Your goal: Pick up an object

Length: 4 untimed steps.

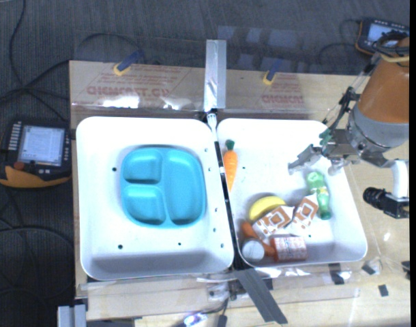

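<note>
Can (288, 248) hugs the right bin's (276, 131) front edge; spread claw (317, 159) hovers over bare floor.

- Setting was a robotics lab or test cell, not a home or a shop.
- A grey industrial arm (382, 114) with an orange band reached in over a plywood bench (160, 87).
- Two shallow white bins (92, 203) sat side by side on the bench, split by a metal divider rail (215, 73).
- A handheld control pendant (34, 152) with a lit screen lay on the dark carpet (31, 39) at left; a second lit device (382, 36) sat at upper right.
- Loose cables (17, 60) trailed across the carpet.
- Bin contents were toy test props: a blue sectioned tray (160, 186), a plastic carrot (230, 165), a banana (266, 204), small cartons (290, 216).
</note>
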Available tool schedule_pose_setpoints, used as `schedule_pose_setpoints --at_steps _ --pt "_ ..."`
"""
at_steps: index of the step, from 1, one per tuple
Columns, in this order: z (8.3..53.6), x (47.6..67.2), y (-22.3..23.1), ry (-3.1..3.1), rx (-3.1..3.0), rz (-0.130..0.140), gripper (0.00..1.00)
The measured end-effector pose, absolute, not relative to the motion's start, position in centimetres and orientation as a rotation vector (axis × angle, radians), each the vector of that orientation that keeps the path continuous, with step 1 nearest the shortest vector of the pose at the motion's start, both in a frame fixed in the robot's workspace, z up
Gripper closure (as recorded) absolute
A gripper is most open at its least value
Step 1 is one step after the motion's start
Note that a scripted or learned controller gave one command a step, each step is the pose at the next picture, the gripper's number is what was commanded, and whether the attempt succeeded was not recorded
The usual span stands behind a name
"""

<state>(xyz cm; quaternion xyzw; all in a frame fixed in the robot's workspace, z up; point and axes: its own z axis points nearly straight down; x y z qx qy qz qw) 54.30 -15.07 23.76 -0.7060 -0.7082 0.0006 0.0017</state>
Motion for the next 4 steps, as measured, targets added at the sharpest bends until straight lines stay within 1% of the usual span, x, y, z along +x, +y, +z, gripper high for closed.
schedule_pose_setpoints --at_steps 1,2,3,4 --pt "18.8 53.4 -21.2 -2.237 -2.203 0.004 0.00" --pt "10.3 55.6 -21.5 -2.274 -2.163 -0.012 0.00" --pt "11.1 55.5 -21.6 -2.273 -2.166 -0.007 1.00" --pt "22.1 56.9 -19.0 -2.193 -2.249 0.005 1.00"
